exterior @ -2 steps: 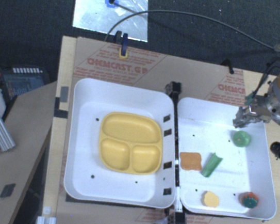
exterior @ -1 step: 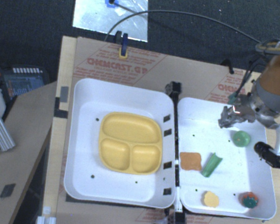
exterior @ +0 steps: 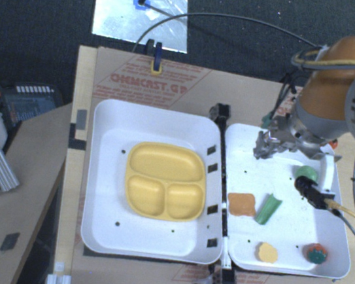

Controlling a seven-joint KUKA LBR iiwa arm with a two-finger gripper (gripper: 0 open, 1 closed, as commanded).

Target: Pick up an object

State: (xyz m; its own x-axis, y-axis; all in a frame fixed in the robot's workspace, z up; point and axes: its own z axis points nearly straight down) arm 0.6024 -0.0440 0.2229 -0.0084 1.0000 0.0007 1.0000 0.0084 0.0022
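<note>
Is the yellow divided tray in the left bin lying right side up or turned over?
Right side up: the yellow divided tray shows its three hollow compartments facing upward, flat in the left bin.

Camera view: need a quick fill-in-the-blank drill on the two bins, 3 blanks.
1. The yellow divided tray lies in the ____ bin.
2. The green stick lies just right of the ____ flat square.
3. The gripper hangs over the right bin's ____ end.

Missing words: left; orange; far
</note>
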